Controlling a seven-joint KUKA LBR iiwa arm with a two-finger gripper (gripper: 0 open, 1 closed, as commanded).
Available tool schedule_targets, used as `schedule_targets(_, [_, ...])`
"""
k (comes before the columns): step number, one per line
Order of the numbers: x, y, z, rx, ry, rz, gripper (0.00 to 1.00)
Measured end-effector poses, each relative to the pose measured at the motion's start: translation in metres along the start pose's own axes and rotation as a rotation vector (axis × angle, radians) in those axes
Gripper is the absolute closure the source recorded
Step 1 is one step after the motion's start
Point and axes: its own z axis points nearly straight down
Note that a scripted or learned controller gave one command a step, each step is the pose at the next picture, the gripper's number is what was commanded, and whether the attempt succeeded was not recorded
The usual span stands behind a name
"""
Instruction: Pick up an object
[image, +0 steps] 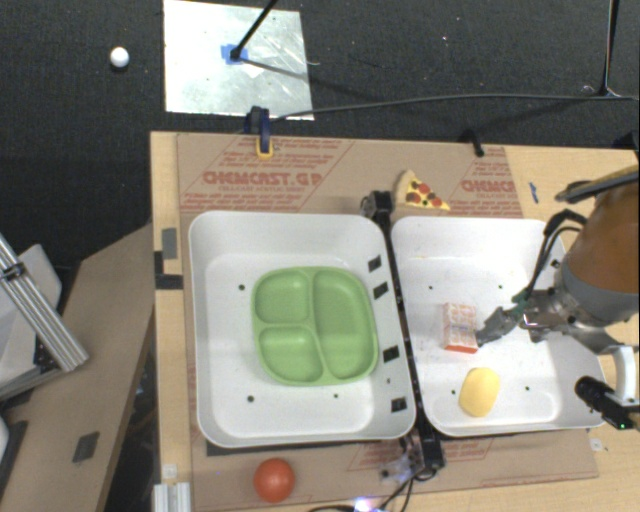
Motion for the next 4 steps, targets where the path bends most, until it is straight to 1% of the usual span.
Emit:
schedule_targets(1, [0.006, -0.003, 0.043, -0.002, 0.0, 0.001, 0.0])
schedule_targets(2, [0.005, -0.001, 0.031, -0.007, -0.002, 0.0, 1.0])
schedule_targets(3, [0.011, -0.004, -0.016, -0.009, -0.003, -0.003, 1.0])
schedule_targets(4, [0.018, -0.009, -0.073, -0.011, -0.003, -0.003, 1.0])
